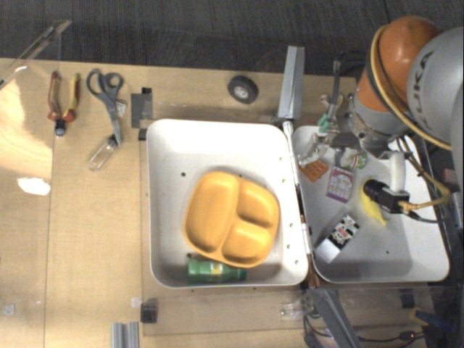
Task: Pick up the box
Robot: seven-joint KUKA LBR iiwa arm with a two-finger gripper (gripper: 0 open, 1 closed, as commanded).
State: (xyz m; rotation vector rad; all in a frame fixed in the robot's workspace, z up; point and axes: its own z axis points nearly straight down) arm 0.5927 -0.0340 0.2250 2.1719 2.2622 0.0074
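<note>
The small black-and-white patterned cardboard box [341, 231] lies in the right-hand shallow white plastic bin [409, 256], toward that bin's 7 o'clock corner. It is flat on the floor and skewed, with its white end pointing to 7 o'clock, close to the bin's left wall.

The two-finger gripper [330, 139] hangs at the bin's 11 o'clock corner, under the grey arm with its orange band. The box sits at about 6 o'clock from the gripper, apart from it and untouched. Whether the gripper is released or clenched cannot be told from this view, as its tip is lost among metal parts and cables.

Between gripper and box lies a flat purple-and-white packet [339, 184], nearer the gripper. A small orange-brown packet [315, 170] rests just beside the gripper at its 7 o'clock, against the left wall. A small yellow object [375, 213] lies at 1 o'clock from the box, partly covered.

The left-hand white bin [174, 151] holds a yellow three-compartment plastic plate [233, 217], with a green can [214, 270] on its side at the plate's 6 o'clock, partly tucked under its rim.

On the wooden bench at 9 to 10 o'clock of the left bin lie red-handled pliers [62, 104] and grey-handled scissors [109, 98]. A black roll of tape [243, 89] sits at that bin's 12 o'clock.
</note>
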